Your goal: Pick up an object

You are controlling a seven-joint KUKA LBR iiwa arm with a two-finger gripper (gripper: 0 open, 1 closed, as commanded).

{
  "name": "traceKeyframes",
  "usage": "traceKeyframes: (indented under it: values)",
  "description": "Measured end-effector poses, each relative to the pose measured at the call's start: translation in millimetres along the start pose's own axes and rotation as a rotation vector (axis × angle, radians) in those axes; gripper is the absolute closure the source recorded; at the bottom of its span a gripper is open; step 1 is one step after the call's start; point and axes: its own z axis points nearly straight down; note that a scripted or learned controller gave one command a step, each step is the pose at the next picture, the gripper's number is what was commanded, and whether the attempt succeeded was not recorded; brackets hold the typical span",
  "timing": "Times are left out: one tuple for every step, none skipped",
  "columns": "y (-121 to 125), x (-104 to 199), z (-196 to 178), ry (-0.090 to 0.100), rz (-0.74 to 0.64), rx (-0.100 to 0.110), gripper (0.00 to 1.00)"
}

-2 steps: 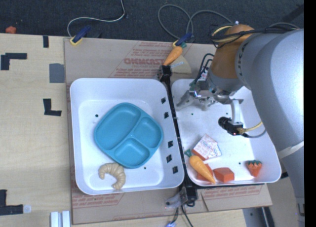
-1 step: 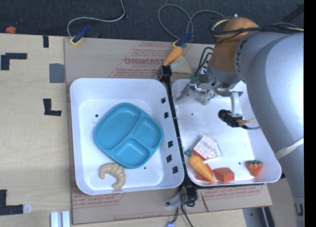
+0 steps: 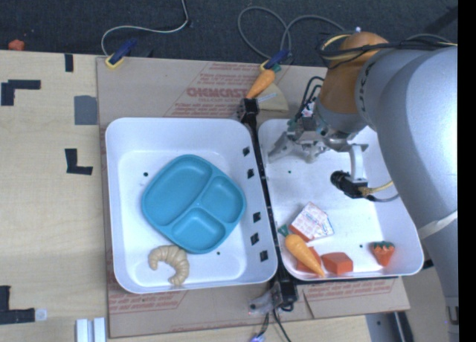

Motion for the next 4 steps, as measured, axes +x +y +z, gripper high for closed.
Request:
traceKeyframes:
  values:
    - [12.9, 0.8, 0.3, 0.001, -0.001, 0.001, 0.00]
    - [13.0, -30.9, -0.3, -0.001, 0.000, 0.000, 0.00]
    - [-14.4, -1.5, -0.3, 0.001, 0.000, 0.001, 0.00]
    - [11.8, 5.0, 0.5, -0.001, 0.000, 0.005, 0.00]
